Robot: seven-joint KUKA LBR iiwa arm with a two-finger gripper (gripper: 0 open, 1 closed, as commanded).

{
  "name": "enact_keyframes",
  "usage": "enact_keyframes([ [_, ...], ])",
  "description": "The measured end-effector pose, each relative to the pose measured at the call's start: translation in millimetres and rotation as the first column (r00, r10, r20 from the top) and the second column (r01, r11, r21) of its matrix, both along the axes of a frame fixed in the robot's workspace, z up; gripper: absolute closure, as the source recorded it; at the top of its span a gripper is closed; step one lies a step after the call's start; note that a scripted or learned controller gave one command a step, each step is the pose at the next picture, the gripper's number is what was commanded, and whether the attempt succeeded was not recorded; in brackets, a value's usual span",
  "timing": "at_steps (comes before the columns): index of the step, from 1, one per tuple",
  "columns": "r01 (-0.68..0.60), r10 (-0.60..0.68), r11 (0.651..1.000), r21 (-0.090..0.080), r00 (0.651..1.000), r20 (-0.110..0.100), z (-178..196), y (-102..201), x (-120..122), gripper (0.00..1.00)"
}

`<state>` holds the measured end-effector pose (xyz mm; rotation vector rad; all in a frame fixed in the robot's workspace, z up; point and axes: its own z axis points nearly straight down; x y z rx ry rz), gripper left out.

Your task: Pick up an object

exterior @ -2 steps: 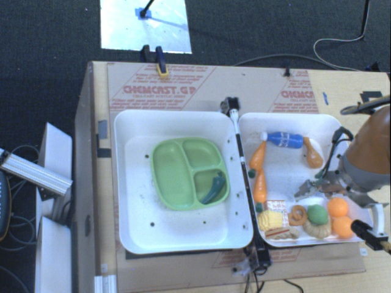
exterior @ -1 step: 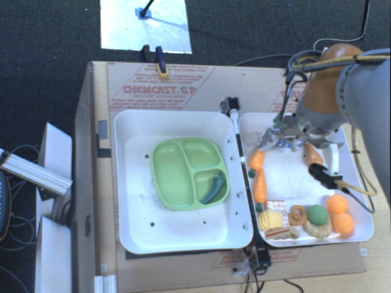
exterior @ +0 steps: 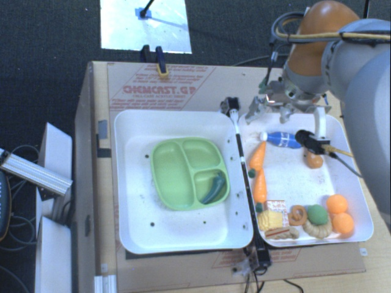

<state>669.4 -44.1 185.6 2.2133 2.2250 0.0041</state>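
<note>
Over right bin's (exterior: 293,179) far end, hovers with pincer (exterior: 276,107) near blue bottle (exterior: 281,139), opening impossible to tell; approach step, likely needs lowering next.

Bright, even light from overhead

The left bin (exterior: 140,224) and right bin (exterior: 293,176) look washed out, and the pale sheet (exterior: 122,23) on the dark floor (exterior: 43,41) glares. The green tray (exterior: 183,163) casts a faint, soft shadow. The arm (exterior: 360,60), nearest the lens, is blurred
</note>
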Motion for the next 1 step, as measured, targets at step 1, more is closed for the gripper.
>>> enact_keyframes([
  [1,0.003,-0.003,1.0,-0.001,1.0,-0.002,-1.1,-21.5,-69.2,0.0],
])
